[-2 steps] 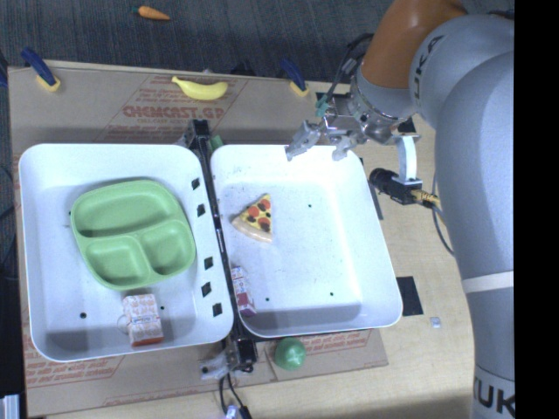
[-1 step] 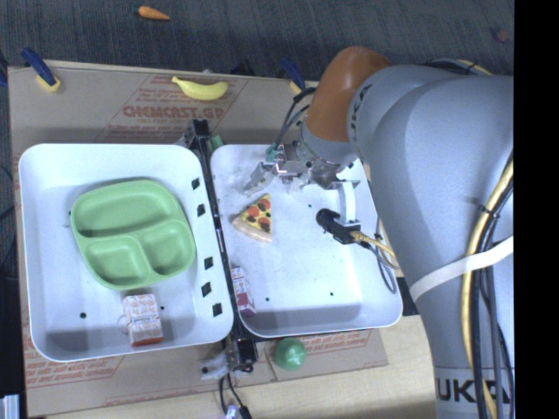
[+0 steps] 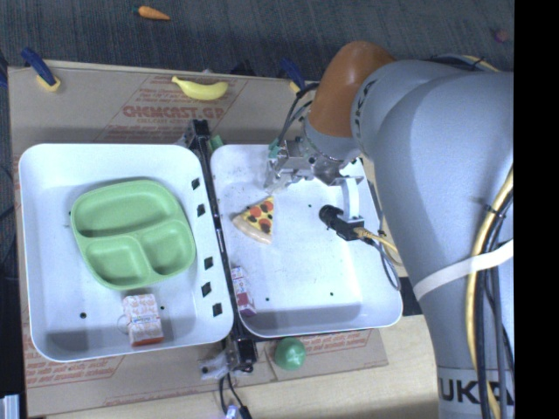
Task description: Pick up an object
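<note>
Grey metal gripper (image 3: 281,166) hangs over the right bin (image 3: 349,308) near its far-left corner; whether its jaws are spread or pressed together I cannot tell. Just beside it, toward the bin's left wall, lies a flat, wedge-shaped toy pizza slice (image 3: 256,220). A smooth green compartment tray (image 3: 131,231) and small carton (image 3: 141,318) occupy the left bin (image 3: 35,260)

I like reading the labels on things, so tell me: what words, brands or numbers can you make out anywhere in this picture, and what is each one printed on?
"UK": white letters on the robot arm's base, cut off at the picture's bottom edge.
Red print on the cardboard behind the bins: too blurred to read with confidence.
Small carton in the left bin: print too small to read.
Packet by the divider: unreadable.
</note>
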Controlling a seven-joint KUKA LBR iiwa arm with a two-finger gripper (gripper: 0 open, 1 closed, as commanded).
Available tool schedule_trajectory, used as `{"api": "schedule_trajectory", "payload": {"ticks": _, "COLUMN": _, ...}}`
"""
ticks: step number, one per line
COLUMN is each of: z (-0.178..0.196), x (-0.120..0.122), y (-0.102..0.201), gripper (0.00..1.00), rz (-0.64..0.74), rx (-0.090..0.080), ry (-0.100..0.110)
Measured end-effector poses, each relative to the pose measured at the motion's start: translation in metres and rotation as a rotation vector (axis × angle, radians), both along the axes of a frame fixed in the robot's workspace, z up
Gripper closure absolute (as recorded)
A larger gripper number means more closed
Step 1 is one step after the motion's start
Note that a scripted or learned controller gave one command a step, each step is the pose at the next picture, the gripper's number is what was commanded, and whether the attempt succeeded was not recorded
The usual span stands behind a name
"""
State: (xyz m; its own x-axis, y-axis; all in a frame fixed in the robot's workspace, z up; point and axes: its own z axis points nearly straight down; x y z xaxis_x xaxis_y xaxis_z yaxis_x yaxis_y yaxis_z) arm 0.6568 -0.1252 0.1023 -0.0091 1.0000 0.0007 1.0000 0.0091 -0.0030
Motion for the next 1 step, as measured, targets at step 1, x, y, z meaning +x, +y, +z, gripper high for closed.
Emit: {"api": "schedule_trajectory", "payload": {"ticks": 1, "z": 0.0911, "x": 0.0005, "y": 0.068, "gripper": 1.0, "rz": -0.003, "rx": 0.001, "ry": -0.003}}
